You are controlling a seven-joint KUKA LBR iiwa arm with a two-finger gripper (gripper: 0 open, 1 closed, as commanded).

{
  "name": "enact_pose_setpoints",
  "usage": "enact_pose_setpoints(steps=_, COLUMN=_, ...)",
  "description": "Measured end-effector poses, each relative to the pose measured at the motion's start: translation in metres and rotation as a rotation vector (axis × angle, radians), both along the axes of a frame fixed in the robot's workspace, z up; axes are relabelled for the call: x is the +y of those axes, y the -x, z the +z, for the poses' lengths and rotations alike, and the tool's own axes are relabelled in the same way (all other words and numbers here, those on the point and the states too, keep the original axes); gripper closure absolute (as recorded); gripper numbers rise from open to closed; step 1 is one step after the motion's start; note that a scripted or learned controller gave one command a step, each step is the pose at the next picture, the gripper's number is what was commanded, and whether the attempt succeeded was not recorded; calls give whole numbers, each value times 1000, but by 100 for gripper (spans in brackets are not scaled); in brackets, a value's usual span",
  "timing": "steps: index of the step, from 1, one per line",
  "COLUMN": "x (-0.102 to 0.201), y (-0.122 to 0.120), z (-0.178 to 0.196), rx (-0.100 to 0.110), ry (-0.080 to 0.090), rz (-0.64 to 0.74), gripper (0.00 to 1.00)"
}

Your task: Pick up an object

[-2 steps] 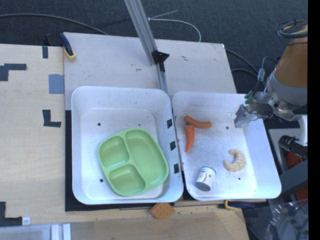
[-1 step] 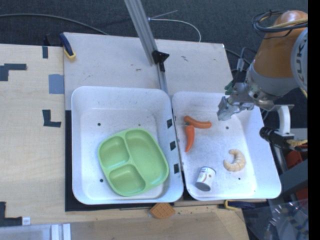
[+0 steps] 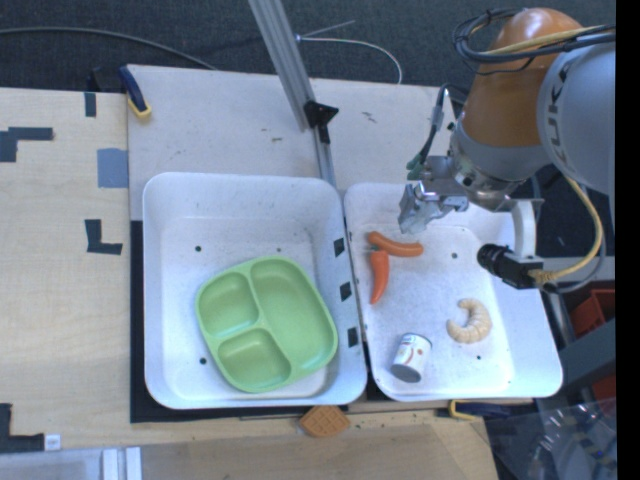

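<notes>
- Nearest to me, at the 6 o'clock edge of the bench, a small tan waffle-patterned piece (image 3: 323,421) lies outside the bins, just below the gap between them.
- The left bin (image 3: 160,268) holds a green divided plate (image 3: 265,323) with three compartments, sitting toward the bin's 5 o'clock corner.
- The right bin (image 3: 520,368) holds four things. A small white can (image 3: 410,356) lies tipped on its side at about 7 o'clock in that bin. A croissant (image 3: 470,321) sits at roughly 4 o'clock, well apart from the can.
- Two orange carrots lie near the bin's left wall, at about 10 o'clock. One carrot (image 3: 396,247) lies nearly level, the other carrot (image 3: 379,275) runs down from beneath its left end, and the two touch or nearly touch to form a corner.
- The claw (image 3: 414,215) hangs from the grey and orange arm (image 3: 520,88), which comes in from 2 o'clock. The claw sits over the bin's upper left part, just above and slightly to the 1 o'clock side of the level carrot.
- I cannot tell how far apart the claw's parts stand, and nothing is visibly held in it. The carrots lie on the bin floor.
- A slanted metal pole (image 3: 285,53) runs from 12 o'clock down to the join between the bins, ending in a black clamp (image 3: 320,115).
- A black fitting with a yellow cable (image 3: 510,265) juts over the right bin's 3 o'clock rim, close to the croissant.
- A blue and yellow clip (image 3: 134,92) lies at 10 o'clock on the bench.
</notes>
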State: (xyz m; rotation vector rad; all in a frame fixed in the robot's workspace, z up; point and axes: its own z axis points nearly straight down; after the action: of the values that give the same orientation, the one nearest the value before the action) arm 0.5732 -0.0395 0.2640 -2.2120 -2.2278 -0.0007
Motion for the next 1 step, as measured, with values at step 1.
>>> enact_pose_setpoints(steps=1, x=52, y=-21, z=-19, rx=1, ry=1, rz=-1, gripper=100)
